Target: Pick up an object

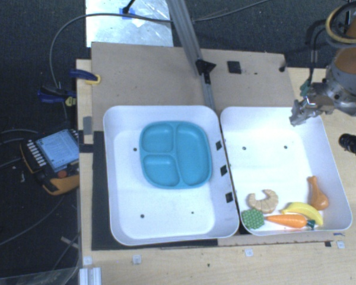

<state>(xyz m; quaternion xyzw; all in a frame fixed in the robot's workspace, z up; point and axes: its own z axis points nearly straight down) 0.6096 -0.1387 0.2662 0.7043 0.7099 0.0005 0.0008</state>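
Counter of pale brown board carries two shallow white plastic bins side by side, and the grey arm's gripper hangs over the upper right corner of the right-hand white bin; whether it is released or clenched cannot be told from this slant, and nothing shows between its tips. Well to the gripper's left sits the left-hand white bin, which holds a light blue plastic divided plate with three compartments, lying flat. All the small toy foods lie far below the gripper, gathered along the near edge of the right-hand bin. An orange toy carrot lies on its side, with a yellow toy banana touching it just above. Left of these rests a tan curled toy croissant, and just beneath that a green knobbly toy vegetable sits in the bin's lower left corner. An orange-brown toy drumstick lies nearest below the gripper, apart from the rest.
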